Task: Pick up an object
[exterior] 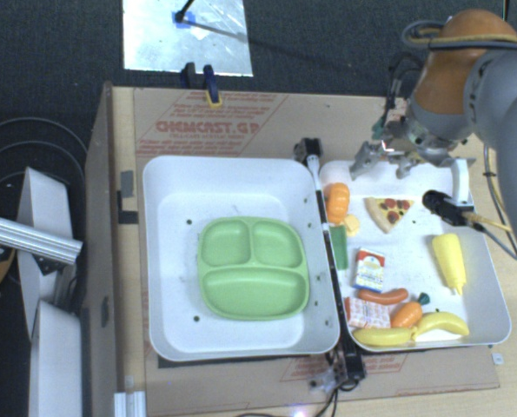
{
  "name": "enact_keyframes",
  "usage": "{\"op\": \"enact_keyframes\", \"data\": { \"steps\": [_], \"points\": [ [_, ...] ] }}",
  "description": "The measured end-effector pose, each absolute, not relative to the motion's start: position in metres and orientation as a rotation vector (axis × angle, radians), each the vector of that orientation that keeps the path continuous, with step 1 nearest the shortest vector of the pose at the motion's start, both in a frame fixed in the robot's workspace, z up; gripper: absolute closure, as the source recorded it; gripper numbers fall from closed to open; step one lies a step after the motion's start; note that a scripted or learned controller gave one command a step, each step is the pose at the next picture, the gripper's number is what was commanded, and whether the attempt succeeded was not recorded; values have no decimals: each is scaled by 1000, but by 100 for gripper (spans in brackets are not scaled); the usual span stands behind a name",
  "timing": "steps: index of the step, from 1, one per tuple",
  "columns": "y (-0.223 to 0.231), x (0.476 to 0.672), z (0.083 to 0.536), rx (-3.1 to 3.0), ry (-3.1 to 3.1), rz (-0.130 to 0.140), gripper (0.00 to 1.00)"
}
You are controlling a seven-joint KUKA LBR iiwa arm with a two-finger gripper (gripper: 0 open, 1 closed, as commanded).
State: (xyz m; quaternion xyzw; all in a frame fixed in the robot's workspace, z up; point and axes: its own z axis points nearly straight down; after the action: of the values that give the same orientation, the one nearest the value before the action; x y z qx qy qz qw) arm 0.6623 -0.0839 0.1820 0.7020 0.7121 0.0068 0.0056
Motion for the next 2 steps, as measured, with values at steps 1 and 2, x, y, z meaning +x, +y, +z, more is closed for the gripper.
{"op": "enact_keyframes", "data": {
  "steps": [1,2],
  "points": [
    [-132,633,105,2226,2221,-6,0],
    [-157,631,83,2222,2219,-1,0]
  ]
}}
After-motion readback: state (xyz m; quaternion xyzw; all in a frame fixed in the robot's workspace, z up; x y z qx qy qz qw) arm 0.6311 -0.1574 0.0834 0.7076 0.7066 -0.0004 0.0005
